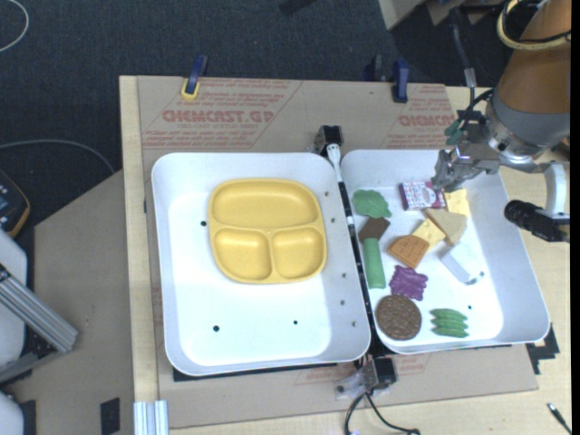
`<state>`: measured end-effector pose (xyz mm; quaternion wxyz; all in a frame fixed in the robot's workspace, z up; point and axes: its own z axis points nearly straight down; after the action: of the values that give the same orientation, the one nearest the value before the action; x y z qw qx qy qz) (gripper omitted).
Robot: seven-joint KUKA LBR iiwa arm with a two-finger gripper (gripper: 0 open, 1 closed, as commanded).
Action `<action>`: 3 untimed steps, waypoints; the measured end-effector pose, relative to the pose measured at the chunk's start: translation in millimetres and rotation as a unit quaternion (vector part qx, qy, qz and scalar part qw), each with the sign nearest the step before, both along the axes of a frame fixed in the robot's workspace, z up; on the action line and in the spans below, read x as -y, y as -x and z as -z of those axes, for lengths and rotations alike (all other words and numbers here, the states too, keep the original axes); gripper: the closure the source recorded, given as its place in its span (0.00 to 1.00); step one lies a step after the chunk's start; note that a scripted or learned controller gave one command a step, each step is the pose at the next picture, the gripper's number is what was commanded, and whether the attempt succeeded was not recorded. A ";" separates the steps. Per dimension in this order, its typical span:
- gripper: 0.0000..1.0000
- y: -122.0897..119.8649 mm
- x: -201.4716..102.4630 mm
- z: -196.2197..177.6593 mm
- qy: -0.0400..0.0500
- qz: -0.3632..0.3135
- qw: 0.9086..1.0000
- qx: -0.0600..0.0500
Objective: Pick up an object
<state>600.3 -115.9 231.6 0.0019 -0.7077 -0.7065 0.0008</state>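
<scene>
Bright, even overhead light; soft shadows, mild glare, slightly soft focus.

Tray in left bin

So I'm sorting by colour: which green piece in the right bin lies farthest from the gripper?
The green pea pod, at the bin's near edge beside the round brown patty; the gripper hangs at the far end.

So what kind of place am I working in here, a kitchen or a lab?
Most likely a robotics lab bench, not a kitchen: two white bins sit on a clamped board, one holding a yellow divided tray, the other toy food pieces, with loose cables around and the gripper above them.
</scene>
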 end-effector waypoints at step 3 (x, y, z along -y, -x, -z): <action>1.00 74.9 -46.4 12.9 0.000 -0.002 1.000 0.001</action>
<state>525.4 -69.5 218.7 0.0016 -0.7065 -0.7077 0.0003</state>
